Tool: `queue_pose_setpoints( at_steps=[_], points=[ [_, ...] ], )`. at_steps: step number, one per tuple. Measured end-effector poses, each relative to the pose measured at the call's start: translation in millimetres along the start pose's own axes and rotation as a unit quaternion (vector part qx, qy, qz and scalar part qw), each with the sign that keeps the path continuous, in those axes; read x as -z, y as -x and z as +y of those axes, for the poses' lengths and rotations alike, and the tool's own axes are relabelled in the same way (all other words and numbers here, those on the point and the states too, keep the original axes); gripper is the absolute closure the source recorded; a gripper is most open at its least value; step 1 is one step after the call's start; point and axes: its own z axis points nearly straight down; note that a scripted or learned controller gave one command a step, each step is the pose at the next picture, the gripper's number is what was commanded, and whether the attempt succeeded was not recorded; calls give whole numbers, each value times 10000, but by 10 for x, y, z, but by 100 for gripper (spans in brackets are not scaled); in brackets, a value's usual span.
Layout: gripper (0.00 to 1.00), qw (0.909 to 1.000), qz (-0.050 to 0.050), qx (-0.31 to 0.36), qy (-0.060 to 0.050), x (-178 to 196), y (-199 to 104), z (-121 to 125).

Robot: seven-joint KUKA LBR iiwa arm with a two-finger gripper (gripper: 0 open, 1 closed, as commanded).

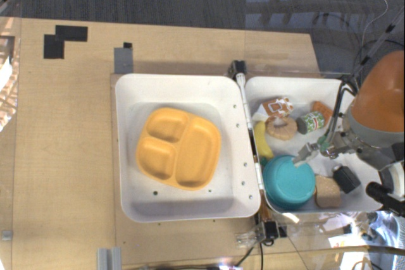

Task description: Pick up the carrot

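Beside the carrot (323, 112) lie a green can (311, 122) and a bagel (281, 128).

One fixed overhead camera looks down slantwise on both bins (126, 155).

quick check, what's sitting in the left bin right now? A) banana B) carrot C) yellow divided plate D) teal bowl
C: the yellow divided plate lies in the left bin, while the teal bowl, banana and carrot are all in the right bin.
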Motion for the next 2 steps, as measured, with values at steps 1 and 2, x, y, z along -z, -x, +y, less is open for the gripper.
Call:
queue_pose_setpoints(
  at_steps=[1, 2],
  points=[
    [0, 9948, 12, 1017, 10, -250, -64, 23],
    [0, 9846, 27, 1750, 31, 66, -1106, 294]
  ],
)
